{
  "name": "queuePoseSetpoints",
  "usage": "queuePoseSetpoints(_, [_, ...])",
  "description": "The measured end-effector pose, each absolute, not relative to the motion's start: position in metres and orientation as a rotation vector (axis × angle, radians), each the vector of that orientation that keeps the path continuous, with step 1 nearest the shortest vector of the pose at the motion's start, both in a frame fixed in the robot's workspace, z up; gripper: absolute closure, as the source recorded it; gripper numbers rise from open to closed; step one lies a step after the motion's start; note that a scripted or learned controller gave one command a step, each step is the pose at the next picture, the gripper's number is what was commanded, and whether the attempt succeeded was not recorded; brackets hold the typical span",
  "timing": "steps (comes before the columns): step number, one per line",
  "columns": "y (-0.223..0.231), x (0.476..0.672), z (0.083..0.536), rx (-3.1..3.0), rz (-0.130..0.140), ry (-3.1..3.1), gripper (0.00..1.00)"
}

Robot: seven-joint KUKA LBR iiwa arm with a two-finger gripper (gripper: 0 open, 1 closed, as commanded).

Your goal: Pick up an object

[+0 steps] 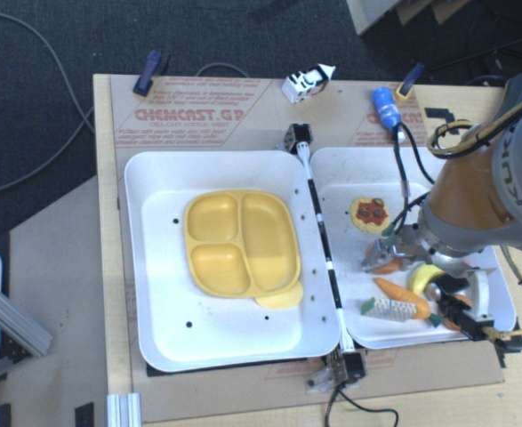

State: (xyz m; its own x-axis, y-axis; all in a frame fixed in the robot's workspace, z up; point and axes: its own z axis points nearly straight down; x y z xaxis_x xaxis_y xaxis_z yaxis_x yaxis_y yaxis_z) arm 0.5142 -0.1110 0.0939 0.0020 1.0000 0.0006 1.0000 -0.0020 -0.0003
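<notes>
Bench (198, 114) bears bins; dark carpet (47, 78) around.

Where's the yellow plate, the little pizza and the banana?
yellow plate (243, 243): camera view, on the ridge where its three sections meet, in the left bin.
little pizza (370, 213): camera view, on its red topping, in the right bin.
banana (423, 278): camera view, on its yellow middle, beside the arm.

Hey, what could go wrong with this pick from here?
1. The toys in the right bin lie crowded: the carrot, the banana and a striped piece nearly touch, so the gripper may knock or pinch two.
2. They sit near the bin wall, risking a collision.
</notes>
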Motion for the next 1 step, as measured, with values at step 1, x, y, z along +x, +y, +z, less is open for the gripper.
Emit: queuePoseSetpoints(1, [-0.0487, 0.5834, 0.1852, -2.221, -0.003, -2.224, 1.00])
